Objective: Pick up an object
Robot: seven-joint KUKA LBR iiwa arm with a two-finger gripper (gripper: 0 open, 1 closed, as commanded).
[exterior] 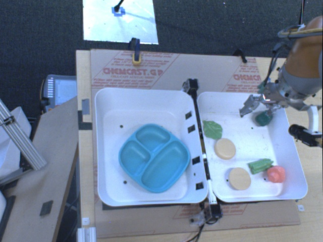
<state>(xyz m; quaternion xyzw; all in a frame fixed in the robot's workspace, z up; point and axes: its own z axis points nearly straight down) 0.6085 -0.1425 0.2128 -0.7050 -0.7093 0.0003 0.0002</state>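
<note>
Dark green object, small, rounded, beside gripper in right bin.

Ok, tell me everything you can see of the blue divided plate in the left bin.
The blue plate is a light-blue, plastic-looking tray with rounded corners and three compartments: two smaller ones toward its far side, one long one nearer. It lies flat and right way up on the left bin's floor, turned diagonally, slightly toward the divider. All three compartments look bare. Nothing touches it but the bin.

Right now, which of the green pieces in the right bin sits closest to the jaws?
The dark green piece at the bin's far side, right beside the gripper. The leafy green one lies by the divider, and the green block near the pink piece.
</note>
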